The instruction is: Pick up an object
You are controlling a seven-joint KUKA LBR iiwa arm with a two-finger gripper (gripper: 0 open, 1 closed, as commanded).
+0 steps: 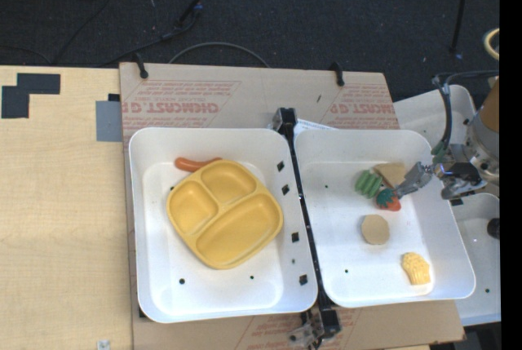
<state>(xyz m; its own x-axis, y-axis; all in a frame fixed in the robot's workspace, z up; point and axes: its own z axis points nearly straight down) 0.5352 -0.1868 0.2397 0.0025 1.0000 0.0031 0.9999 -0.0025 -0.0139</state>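
Note:
The right bin (347,279) holds a green ridged toy (369,182), a tan wedge (392,172) behind it, and a small red piece (394,205) beside them. A round tan disc (375,230) lies nearer the front. A yellow corn cob (416,268) sits at the front right. My gripper (405,186) reaches in over the bin's right wall, low and slanted, with its tip right next to the red piece and the green toy. From this angle I cannot tell whether it touches either of them.
In the left bin (155,267) lies a yellow divided plate (225,213), with an orange carrot-like toy (194,164) behind it. A black divider rail (298,210) runs between the bins. Cardboard lies under both bins, and a wooden bench top extends to the left.

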